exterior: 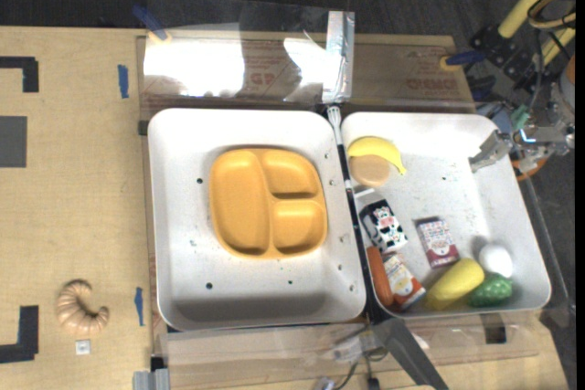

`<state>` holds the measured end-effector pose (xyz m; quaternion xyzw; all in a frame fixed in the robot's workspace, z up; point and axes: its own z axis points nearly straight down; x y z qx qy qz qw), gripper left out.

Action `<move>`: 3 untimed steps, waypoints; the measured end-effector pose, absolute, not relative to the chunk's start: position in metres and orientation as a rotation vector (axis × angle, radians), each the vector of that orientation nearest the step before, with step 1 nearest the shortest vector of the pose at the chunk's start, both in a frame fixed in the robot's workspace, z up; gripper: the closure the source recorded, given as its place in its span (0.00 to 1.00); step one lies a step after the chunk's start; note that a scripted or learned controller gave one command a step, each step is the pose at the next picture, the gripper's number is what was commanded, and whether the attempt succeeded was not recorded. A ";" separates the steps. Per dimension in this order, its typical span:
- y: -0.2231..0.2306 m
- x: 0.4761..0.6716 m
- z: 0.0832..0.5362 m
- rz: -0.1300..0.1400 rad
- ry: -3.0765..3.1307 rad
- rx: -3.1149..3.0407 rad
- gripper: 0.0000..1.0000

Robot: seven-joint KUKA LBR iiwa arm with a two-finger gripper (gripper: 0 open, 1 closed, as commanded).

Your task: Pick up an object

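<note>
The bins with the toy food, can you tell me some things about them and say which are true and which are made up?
1. The orange tray sits in the left bin. True.
2. The banana lies in the left bin. False: it is in the right bin.
3. The gripper holds the banana. False: it is apart from it, at the right bin's far right edge.
4. A croissant lies outside both bins. True.

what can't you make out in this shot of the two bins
- Hand in the camera view: its fingers are too small and blurred to judge, and the arm is cut off by the right edge.
- Small packet in the right bin: the print is too small to read.
- Orange carrot: partly hidden by the pouch lying against it.
- White ball: washed out against the bin, so its outline is unclear.
</note>
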<state>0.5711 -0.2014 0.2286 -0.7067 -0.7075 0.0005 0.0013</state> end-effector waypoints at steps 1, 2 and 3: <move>-0.155 0.499 0.149 0.009 -2.249 -2.176 0.00; -0.139 0.508 0.088 -0.003 -2.344 -2.095 0.00; -0.139 0.509 0.098 -0.005 -2.346 -2.099 1.00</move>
